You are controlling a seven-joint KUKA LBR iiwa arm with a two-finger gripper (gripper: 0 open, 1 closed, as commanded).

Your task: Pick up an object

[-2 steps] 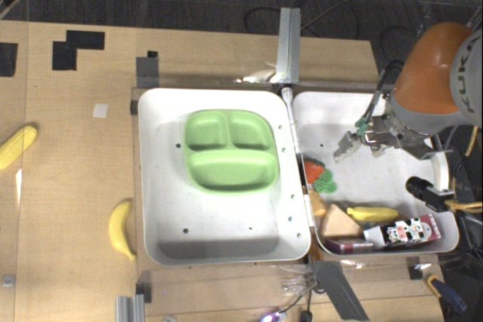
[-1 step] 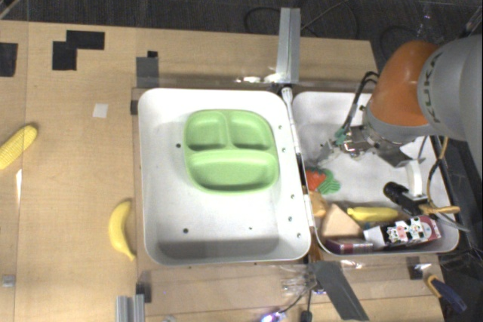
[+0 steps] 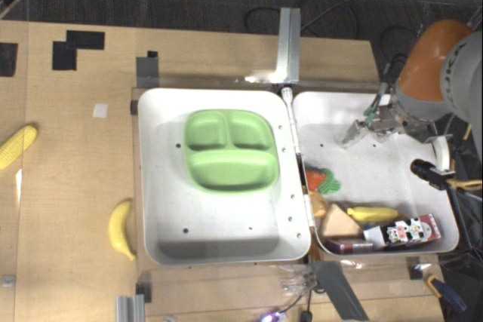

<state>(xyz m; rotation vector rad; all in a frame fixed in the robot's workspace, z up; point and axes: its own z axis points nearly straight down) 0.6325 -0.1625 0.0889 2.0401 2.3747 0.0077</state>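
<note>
Where the right bin (image 3: 377, 162) comes nearest the camera, we see a small heap against its front wall: a flat printed packet (image 3: 407, 231) lying with its long axis left to right, a yellow banana-shaped toy (image 3: 372, 214) pointing the same way just behind it, a tan wedge-shaped block (image 3: 337, 222) to their left, and an orange and green piece (image 3: 320, 181) by the divider. All of these lie well apart from the gripper (image 3: 353, 135), which hangs over the bare far half of that bin, its slim metal fingers pointing down and to the left. We cannot tell how wide the jaws stand, and we see nothing between them. The arm (image 3: 441, 75) behind it is smooth grey with a rounded orange band.

In the left bin (image 3: 158, 237) a glossy green divided plate (image 3: 229, 148), rounded at its corners, lies flat near the middle. On the wooden bench (image 3: 68, 185) to the left, a curved yellow banana (image 3: 121, 228) lies beside that bin's front corner, running roughly near to far, and a yellow corn cob (image 3: 16, 147) lies tilted at the left edge.
</note>
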